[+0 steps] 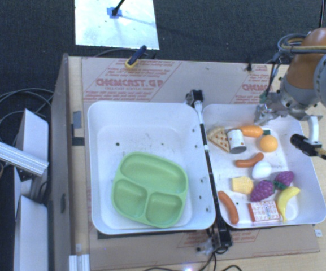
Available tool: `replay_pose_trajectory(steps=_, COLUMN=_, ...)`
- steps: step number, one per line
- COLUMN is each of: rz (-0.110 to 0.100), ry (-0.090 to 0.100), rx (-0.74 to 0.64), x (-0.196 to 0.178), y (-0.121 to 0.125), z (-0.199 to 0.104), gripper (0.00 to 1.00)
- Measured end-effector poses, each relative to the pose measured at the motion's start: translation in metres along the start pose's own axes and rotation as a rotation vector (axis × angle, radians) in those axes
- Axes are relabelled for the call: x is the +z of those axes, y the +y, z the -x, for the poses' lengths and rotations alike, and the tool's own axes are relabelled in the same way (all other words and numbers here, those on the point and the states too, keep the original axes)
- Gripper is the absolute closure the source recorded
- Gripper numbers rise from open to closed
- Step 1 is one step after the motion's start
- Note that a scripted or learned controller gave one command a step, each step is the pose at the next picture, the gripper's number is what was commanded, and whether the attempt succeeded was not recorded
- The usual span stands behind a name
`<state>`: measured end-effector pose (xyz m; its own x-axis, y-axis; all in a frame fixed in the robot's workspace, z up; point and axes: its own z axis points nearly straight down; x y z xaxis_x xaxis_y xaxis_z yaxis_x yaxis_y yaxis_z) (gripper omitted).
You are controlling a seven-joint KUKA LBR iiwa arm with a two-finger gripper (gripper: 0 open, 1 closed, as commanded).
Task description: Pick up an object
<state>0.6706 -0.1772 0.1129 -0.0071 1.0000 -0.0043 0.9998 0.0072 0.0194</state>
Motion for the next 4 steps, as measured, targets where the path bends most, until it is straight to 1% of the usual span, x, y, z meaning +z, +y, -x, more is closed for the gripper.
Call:
replay_pose_trajectory(steps=1, rz=-0.001, ry=0.0, rx=-0.001, x=0.0, y=0.0, z=0.0, gripper=0.0)
replay_pose_trajectory(steps=2, rz=-0.015, ry=0.003, rx=0.002, x=0.027, y=-0.017, z=-0.024, gripper=0.0)
replay_pose_trajectory(steps=3, rz=-0.021, ry=0.004, rx=0.0, x=0.017, y=-0.018, z=-0.024, gripper=1.0)
replay_pose_trajectory(steps=4, rz=-0.012, ry=0.004, rx=0.002, x=-0.152, y=0.003, z=-0.095, gripper=1.0)
